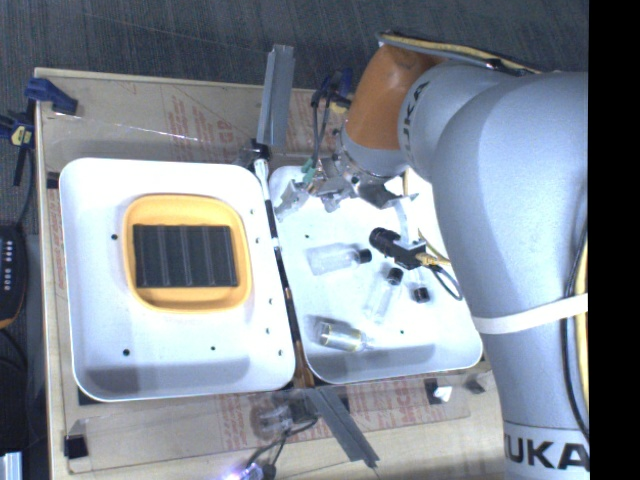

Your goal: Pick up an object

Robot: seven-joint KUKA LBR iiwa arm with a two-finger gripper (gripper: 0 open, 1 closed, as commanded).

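Camera view, looking down: my gripper (308, 186) hangs over the twelve o'clock end of the right bin (440, 333), and I cannot tell how wide it stands. At its six o'clock a clear vial (330, 259) with a black cap lies on the bin floor. A second clear vial (379, 300) lies at that one's four o'clock, and a gold-ended vial (341, 337) lies nearer the six o'clock wall. The left bin (90, 298) holds a yellow-rimmed tray (185, 210).

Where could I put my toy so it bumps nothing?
In the left bin, between the yellow tray and its near wall. The right bin is crowded: small bottles and the gripper.
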